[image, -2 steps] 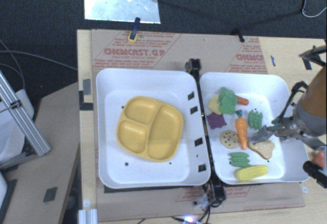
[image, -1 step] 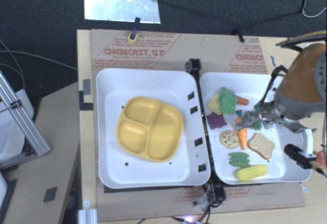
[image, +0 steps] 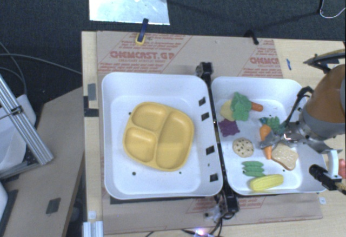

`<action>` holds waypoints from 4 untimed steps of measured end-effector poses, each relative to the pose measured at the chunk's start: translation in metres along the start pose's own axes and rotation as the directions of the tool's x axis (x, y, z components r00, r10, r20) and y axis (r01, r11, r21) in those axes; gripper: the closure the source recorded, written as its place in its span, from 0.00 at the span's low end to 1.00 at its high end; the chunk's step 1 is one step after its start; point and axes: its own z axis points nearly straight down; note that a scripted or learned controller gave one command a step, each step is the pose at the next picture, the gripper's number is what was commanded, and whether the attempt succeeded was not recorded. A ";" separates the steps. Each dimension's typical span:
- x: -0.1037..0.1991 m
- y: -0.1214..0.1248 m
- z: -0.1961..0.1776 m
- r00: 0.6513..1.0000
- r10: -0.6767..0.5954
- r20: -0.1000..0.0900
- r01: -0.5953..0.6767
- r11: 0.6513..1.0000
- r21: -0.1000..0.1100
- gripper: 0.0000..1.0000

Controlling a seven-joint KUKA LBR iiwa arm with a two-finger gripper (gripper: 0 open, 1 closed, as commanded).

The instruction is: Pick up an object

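Observation:
The right bin (image: 292, 90) holds several toy foods. Among them are a green broccoli (image: 241, 105), a purple grape bunch (image: 228, 127), a cookie (image: 243, 147), an orange carrot (image: 264, 131), a bread slice (image: 285, 157), a green pea pod (image: 252, 167) and a yellow corn cob (image: 265, 182). My gripper (image: 273, 142) is low in this bin, between the carrot and the bread slice, close against both. The arm (image: 327, 109) comes in from the right and hides part of the bin's right side.
The left bin (image: 113, 95) holds a yellow divided plate (image: 158, 135). A black hinge strip (image: 212, 133) runs between the bins. A small orange piece (image: 256, 106) lies beside the broccoli, and a green leafy piece (image: 271, 121) lies above the carrot.

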 end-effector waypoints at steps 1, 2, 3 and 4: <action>0.074 -0.040 -0.002 1.000 -0.010 -0.005 0.010 1.000 0.002 0.00; 0.070 -0.037 -0.013 1.000 -0.007 -0.001 0.007 1.000 -0.005 1.00; 0.147 -0.021 -0.108 1.000 -0.016 -0.003 0.016 1.000 -0.013 1.00; 0.198 -0.038 -0.152 1.000 -0.014 -0.004 0.013 1.000 -0.007 1.00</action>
